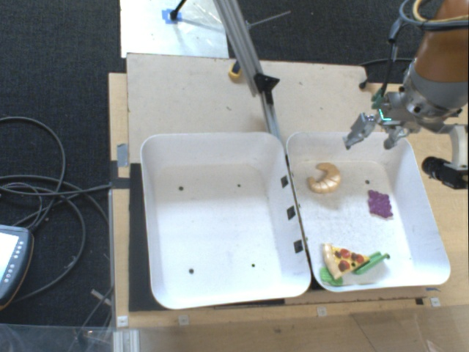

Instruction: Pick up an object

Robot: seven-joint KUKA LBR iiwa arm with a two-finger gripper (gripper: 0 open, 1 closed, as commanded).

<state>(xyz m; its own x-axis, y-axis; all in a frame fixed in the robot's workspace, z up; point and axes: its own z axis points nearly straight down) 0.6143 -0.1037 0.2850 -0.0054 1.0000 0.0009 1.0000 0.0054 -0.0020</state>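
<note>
Tan croissant [324,178] looks light, stiff and smooth; its thick middle suits a grip. Gripper [375,130] hangs above with fingers apart, holding nothing.

My arm [440,57] is grey metal, with a wide orange band above the wrist. A yellow cable and a black one loop over the orange part. My gripper [376,133] has two short grey fingers [357,133], and a small green light shows near its base.
</note>
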